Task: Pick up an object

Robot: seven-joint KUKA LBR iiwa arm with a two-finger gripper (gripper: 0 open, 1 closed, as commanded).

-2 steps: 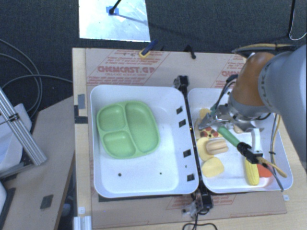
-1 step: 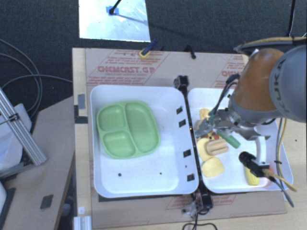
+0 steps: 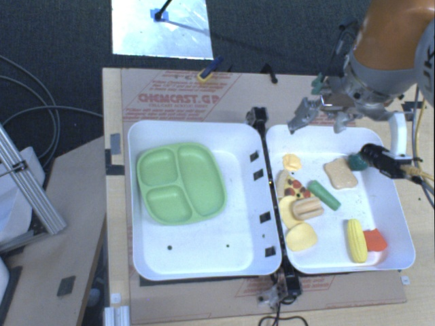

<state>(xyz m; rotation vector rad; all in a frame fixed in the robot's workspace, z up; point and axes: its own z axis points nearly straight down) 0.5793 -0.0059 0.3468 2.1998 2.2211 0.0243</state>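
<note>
The gripper (image 3: 319, 117) hangs above the far rim of the right bin (image 3: 397, 212), its fingers spread and pinching nothing. The nearest pickable thing, a small yellow piece (image 3: 291, 161), lies toward its 7 o'clock; a tan bread slice (image 3: 340, 174) sits at 5 o'clock, and the smooth green plastic pickle (image 3: 324, 195) beyond runs 10-to-4

Dark carpet floor (image 3: 54, 19) all around, a shiny silver sheet (image 3: 162, 19) lying on it up top, black cables (image 3: 34, 114) looping at left (near an aluminium frame (image 3: 30, 195)).
</note>
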